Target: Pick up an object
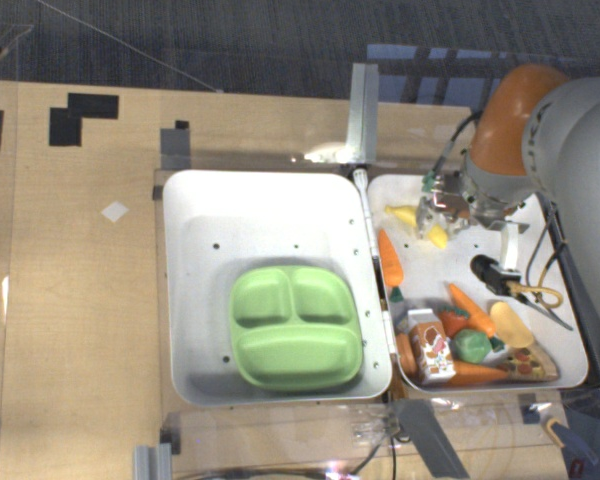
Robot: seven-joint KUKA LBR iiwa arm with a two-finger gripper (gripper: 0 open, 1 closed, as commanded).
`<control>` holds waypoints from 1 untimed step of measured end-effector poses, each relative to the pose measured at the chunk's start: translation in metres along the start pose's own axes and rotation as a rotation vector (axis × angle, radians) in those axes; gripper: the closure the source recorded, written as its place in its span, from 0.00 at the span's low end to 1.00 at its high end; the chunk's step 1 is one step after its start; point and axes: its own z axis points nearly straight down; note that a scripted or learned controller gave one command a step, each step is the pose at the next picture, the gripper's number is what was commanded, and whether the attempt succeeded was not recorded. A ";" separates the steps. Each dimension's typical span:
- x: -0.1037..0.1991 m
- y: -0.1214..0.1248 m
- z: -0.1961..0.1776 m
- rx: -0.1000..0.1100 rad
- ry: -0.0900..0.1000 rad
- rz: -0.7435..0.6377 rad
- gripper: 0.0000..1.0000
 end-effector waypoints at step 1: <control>0.065 -0.012 -0.085 -0.002 -0.003 -0.013 1.00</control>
